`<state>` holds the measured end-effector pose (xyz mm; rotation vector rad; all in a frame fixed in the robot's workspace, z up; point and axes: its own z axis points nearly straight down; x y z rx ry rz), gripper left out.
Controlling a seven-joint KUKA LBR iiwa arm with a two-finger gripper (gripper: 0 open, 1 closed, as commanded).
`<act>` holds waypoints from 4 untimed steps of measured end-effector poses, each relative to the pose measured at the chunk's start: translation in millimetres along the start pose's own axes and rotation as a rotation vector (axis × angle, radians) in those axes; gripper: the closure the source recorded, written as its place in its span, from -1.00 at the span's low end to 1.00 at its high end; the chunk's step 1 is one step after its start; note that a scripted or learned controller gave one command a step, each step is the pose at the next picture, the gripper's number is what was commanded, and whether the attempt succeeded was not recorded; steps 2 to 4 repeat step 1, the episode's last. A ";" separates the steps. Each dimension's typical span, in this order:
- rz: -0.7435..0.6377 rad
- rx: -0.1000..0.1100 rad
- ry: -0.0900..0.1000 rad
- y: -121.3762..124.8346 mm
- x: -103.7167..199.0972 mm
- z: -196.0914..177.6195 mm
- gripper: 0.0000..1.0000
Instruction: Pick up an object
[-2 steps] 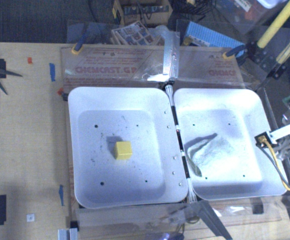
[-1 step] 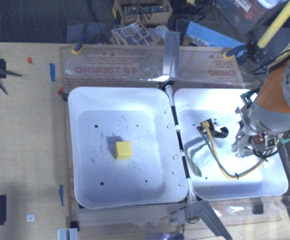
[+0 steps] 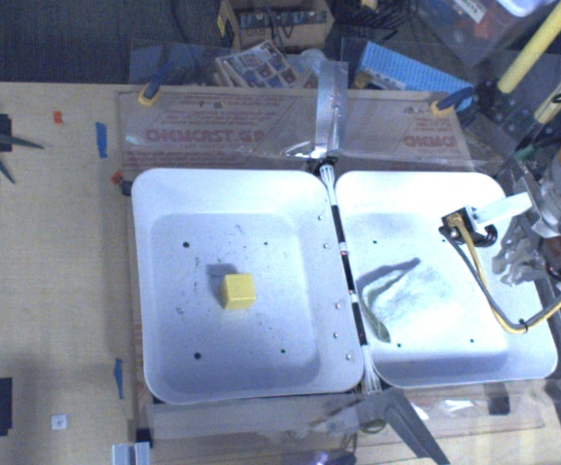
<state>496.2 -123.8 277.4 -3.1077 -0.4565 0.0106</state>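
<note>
- Yellow cube [image 3: 238, 291] is sitting alone near the middle of the left bin [image 3: 164, 201], clear of its walls.
- Right bin [image 3: 406, 190] is holding no loose object; shadows are falling across its floor.
- Pincer [image 3: 514, 260] is hanging over the right bin's right edge, well apart from the cube; cannot tell its state.
- Risk: the small cube is likely skidding away if the descent is landing off-centre.

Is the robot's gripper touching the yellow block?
Apart. The camera view shows the yellow block alone in the left bin, while the gripper is over the right bin, far away.
</note>
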 end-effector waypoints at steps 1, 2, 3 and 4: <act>0.088 -0.002 0.000 6.2 -9.4 -83.0 1.00; 0.088 -0.002 0.000 6.2 -9.4 -83.0 1.00; 0.088 -0.002 0.000 6.2 -9.4 -83.0 1.00; 0.088 -0.002 0.000 6.2 -9.4 -83.0 1.00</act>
